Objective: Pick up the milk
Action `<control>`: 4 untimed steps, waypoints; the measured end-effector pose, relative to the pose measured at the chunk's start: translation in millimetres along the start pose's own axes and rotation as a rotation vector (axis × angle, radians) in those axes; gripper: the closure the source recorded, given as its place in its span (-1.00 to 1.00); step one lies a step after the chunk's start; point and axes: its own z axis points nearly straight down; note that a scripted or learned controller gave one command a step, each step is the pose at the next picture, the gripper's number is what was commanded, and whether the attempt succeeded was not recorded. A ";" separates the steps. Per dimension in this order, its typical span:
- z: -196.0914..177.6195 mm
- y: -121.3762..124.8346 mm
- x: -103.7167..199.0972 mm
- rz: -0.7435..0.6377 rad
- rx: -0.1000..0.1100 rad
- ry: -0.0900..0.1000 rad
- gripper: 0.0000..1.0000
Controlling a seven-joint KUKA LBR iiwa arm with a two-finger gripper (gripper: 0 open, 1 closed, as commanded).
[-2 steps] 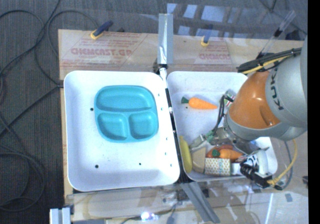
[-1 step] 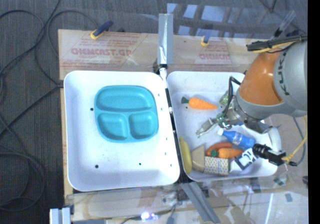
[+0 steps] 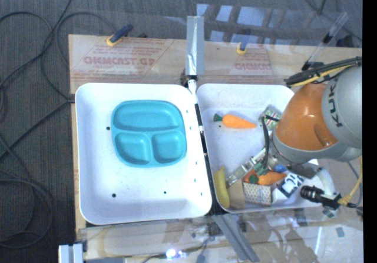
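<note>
White-and-patterned carton: the milk [image 3: 258, 191] looks like a small boxy carton with a pale face and dotted red markings, sitting low in the right bin [image 3: 235, 100], close to its near wall.
Milk's neighbours: an orange piece [image 3: 270, 177] lies against its top edge, a yellowish banana-like item [image 3: 221, 188] lies just to its left, and a blue-and-white printed pack [image 3: 290, 184] sits just to its right.
Arm pose: the grey arm [image 3: 347, 115] comes in from the right, orange band [image 3: 306, 120] bulging over the right bin, wrist angled down and leftward.
Gripper: the gripper [image 3: 247, 170] points into the clutter just above the milk, and its metal fingers [image 3: 238, 175] reach toward the banana-like item.
Jaws: cannot tell how far apart they are, and nothing shows clearly pinched between them.
Count, bins: two white bins, side by side.
Count, left bin [image 3: 94, 197]: one teal divided tray [image 3: 149, 132] with three compartments.
Count, right bin: one carrot [image 3: 238, 121] up near the far side, well apart from the milk; one milk; one banana-like item; the rest of the pile is too jumbled to count.
</note>
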 end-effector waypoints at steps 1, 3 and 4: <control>-43.6 74.0 -24.3 0.057 0.012 0.009 -1.00; -1.9 36.3 -22.7 0.316 0.014 0.009 -1.00; 0.9 36.9 -2.8 0.822 0.001 -0.001 -1.00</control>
